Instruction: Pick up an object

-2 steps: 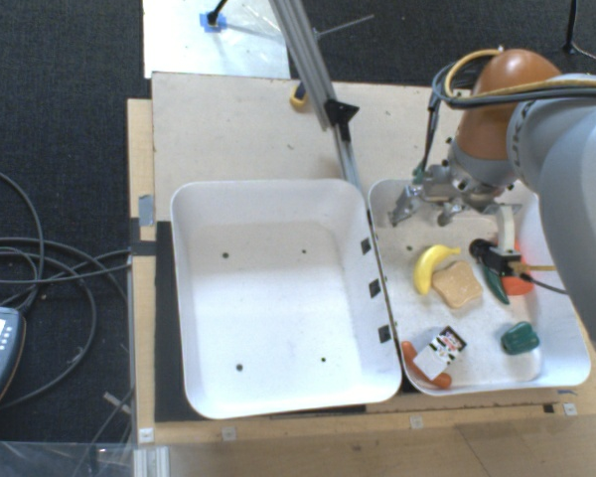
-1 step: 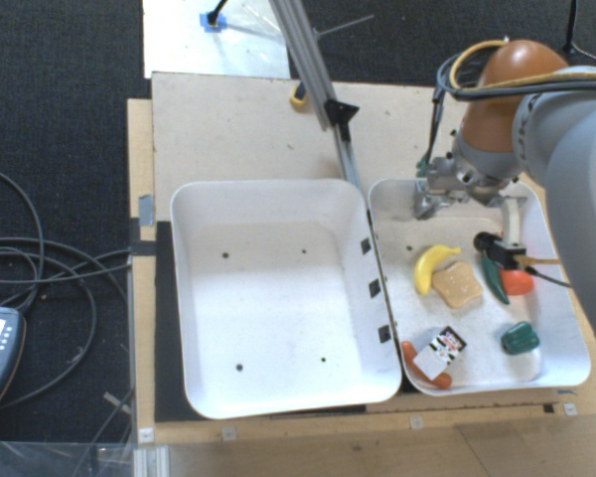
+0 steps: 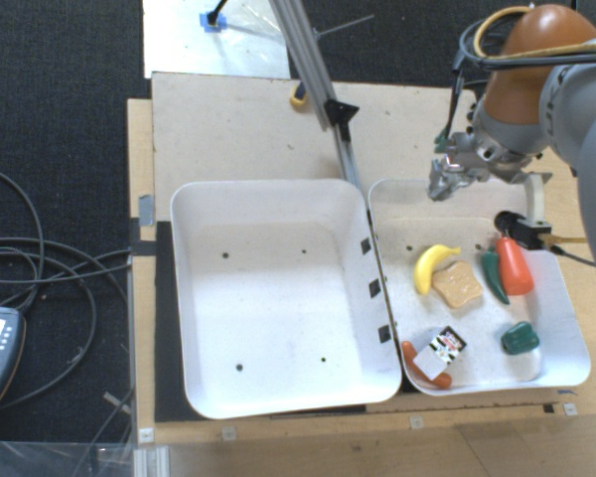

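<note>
Your grey arm with the orange band reaches in from the right, and its two-finger gripper [image 3: 443, 189] hangs over the far rim of the right-hand shallow white bin [image 3: 566, 366]. You cannot tell from this slant whether the fingers are apart or together; nothing is visible between them.

All the objects you could pick lie in that right bin, nearer the camera than the gripper. The yellow plastic banana [image 3: 432, 264] sits closest to it, touching the tan slice of toy bread [image 3: 459, 287] just beside. To their right, the orange-red carrot-shaped toy [image 3: 514, 265] lies against a slim green pepper-like piece [image 3: 494, 277]. A dark green chunky block [image 3: 520, 339] rests near the bin's right front corner, and a small black-and-white printed card [image 3: 443, 350] lies over an orange piece at the front edge.

The left white bin [image 3: 194, 207] stands alongside on the pale bench [image 3: 228, 127].
</note>
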You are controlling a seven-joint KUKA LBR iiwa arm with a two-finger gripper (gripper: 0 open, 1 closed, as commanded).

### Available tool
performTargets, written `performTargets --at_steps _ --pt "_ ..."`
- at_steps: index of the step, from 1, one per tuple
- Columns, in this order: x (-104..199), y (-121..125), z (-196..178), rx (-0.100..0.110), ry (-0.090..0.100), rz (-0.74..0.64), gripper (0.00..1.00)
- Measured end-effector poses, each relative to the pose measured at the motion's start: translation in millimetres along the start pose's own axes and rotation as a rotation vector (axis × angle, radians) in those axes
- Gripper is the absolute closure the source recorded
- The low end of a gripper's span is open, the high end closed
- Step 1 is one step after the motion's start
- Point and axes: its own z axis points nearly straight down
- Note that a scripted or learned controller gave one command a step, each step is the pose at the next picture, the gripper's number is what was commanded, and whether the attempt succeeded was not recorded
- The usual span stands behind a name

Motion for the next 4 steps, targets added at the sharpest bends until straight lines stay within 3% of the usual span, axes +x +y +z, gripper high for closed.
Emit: performTargets --at_steps 1,2,4 --pt "-0.7 1.8 -66.1 -0.001 0.000 -0.001 1.00" --pt "-0.9 3.1 -83.7 0.004 0.001 -0.001 1.00" --pt "104.2 5.1 -88.9 0.007 0.003 -0.005 1.00"
